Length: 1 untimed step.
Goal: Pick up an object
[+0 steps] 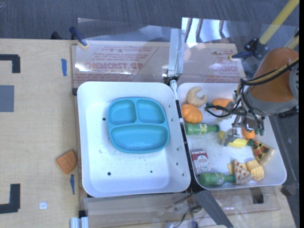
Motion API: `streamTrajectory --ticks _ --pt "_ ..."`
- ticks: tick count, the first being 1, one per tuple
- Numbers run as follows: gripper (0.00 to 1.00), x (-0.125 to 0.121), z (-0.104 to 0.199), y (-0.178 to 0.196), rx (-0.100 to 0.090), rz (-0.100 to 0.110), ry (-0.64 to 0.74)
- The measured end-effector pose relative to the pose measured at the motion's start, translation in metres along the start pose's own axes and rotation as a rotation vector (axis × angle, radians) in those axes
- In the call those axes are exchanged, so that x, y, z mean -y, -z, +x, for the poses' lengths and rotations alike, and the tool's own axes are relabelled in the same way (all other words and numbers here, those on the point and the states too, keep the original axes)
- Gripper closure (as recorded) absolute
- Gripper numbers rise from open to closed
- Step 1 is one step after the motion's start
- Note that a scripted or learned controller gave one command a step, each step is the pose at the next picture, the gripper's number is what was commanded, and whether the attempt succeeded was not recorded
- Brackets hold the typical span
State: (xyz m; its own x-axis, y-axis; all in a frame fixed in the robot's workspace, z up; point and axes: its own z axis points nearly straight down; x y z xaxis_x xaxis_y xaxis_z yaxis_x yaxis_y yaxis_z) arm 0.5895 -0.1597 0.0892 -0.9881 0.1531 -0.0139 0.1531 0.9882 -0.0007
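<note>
My gripper [233, 136] hangs low in the right bin [278, 167], just above and touching the left end of a yellow toy [239, 143]. Close around it lie a small orange piece [250, 133], a pizza slice [262, 151] and a green bottle [202, 128]. Further off are an orange fruit [191, 113], a croissant [195, 96], another orange item [221, 102], a red packet [201, 161], a second green bottle [216, 178], a second pizza slice [241, 171] and a yellow cheese block [257, 171]. I see nothing lifted off the bin floor.
The left bin [90, 175] holds a blue divided plate [137, 124]. A brown waffle-like piece [67, 161] lies on the bench to the left of the bins. The arm's orange band [278, 77] and cables hang over the right bin's upper right corner.
</note>
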Motion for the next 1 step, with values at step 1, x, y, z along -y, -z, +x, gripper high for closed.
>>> streamTrajectory --ticks 1 --pt "0.00 0.0729 0.0434 0.0005 -0.005 0.001 -0.017"
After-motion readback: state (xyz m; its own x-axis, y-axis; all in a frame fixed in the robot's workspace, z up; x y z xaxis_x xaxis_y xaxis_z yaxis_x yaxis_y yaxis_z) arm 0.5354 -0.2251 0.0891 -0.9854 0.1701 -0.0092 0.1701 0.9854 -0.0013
